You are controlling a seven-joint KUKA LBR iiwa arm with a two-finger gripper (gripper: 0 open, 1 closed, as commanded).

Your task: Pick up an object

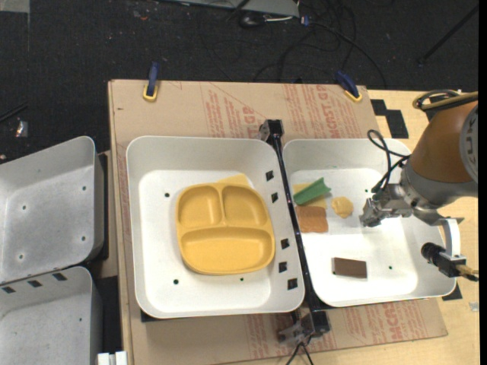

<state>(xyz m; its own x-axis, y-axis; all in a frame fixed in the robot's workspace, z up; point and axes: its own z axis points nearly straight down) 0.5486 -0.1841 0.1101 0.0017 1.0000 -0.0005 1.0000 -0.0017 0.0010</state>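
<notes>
Gripper [370, 214] low in right bin [396, 280], near yellow lump [343, 206]; finger state impossible to tell. Tray [225, 230] in left bin [152, 280].

We see two white bins side by side on a cardboard sheet [228, 101], with blue-and-yellow clamps [151, 82] at its far edge. Grey metal panels [46, 204] lie off to the left, and cables [319, 6] trail across the dark floor.
</notes>
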